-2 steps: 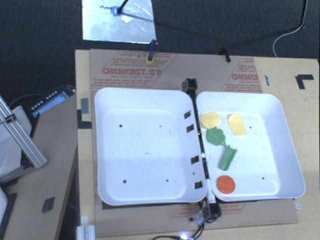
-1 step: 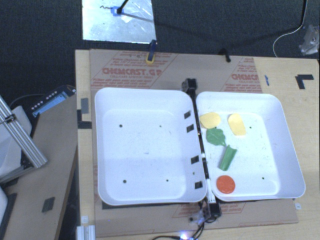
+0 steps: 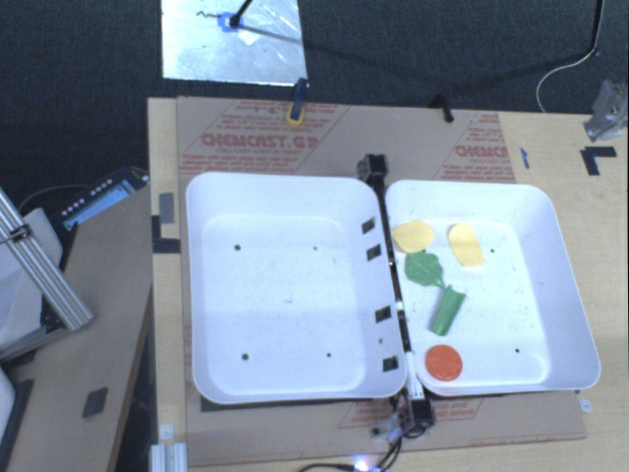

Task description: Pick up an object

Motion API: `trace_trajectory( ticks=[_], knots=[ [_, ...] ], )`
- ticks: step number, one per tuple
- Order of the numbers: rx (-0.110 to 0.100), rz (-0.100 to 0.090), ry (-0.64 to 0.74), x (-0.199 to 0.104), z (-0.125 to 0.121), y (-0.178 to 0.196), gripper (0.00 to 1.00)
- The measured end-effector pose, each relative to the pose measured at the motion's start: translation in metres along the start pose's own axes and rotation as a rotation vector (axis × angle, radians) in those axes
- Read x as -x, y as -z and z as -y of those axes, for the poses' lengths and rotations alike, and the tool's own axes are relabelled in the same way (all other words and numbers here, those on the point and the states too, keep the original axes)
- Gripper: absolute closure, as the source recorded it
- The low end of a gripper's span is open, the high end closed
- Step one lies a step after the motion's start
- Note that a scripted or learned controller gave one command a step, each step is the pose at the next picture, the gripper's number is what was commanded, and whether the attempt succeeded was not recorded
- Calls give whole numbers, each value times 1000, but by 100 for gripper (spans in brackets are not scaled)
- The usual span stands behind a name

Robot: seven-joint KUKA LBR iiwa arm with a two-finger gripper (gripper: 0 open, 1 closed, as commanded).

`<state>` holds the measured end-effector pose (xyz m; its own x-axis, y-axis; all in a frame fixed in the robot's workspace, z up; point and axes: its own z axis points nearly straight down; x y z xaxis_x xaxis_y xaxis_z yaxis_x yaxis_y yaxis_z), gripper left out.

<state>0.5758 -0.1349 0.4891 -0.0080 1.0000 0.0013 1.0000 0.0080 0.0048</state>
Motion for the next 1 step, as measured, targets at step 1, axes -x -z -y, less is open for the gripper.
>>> trace_trajectory(
  ticks=[1],
  knots=[
    [0,0,0,-41,67,14,100]
  ],
)
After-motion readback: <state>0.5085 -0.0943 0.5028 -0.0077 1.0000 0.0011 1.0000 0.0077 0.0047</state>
